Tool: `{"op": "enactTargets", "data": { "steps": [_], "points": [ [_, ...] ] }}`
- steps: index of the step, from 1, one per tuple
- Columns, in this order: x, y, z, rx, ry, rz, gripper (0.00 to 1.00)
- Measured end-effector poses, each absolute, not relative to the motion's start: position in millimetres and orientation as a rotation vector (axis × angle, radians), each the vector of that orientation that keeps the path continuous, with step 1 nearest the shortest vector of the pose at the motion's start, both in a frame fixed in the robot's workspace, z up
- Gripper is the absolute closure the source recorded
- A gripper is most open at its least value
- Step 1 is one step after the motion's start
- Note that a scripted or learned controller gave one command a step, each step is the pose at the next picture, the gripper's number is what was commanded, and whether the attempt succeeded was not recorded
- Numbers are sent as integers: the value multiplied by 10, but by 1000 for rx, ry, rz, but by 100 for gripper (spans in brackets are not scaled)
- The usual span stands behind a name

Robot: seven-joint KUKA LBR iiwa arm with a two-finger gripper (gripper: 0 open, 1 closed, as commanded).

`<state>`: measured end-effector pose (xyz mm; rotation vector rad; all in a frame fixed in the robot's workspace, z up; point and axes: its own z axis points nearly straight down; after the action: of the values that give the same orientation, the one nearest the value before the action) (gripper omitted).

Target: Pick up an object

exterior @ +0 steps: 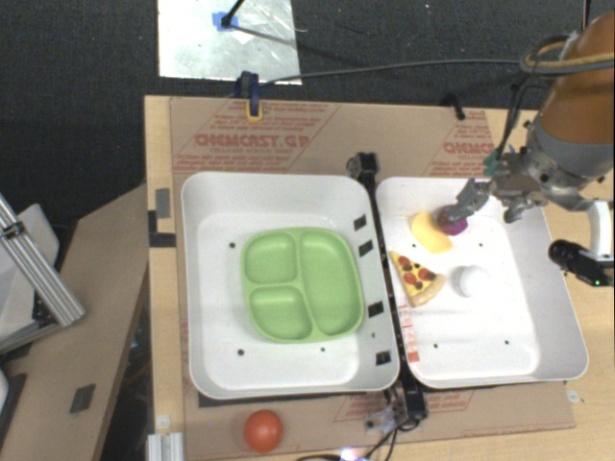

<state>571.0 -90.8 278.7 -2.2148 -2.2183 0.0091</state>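
Observation:
The right bin (pixel 553 339) holds a yellow rounded toy (pixel 429 234), a small purple piece (pixel 455 227) at its right side, a pizza-slice toy (pixel 416 277) and a white ball (pixel 468 280). My gripper (pixel 473 204) hangs low over the bin's far part, its tip right at the purple piece. From this angle I cannot tell whether it touches the piece or grips anything. The grey arm with its orange band (pixel 577 104) comes in from the upper right.
A green divided plate (pixel 301 284) lies in the left bin (pixel 207 257). A red ball (pixel 262 430) rests on the bench in front of the bins. A black divider (pixel 382 286) separates the bins. A black part (pixel 577 257) juts in at the right bin's edge.

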Motion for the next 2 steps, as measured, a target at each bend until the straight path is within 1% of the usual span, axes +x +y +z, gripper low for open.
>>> {"op": "enactTargets", "data": {
  "steps": [1,2],
  "points": [
    [5728,-908,2843,-2219,-2226,-2,0],
    [5684,-842,2393,-2219,-2222,1,0]
  ]
}}
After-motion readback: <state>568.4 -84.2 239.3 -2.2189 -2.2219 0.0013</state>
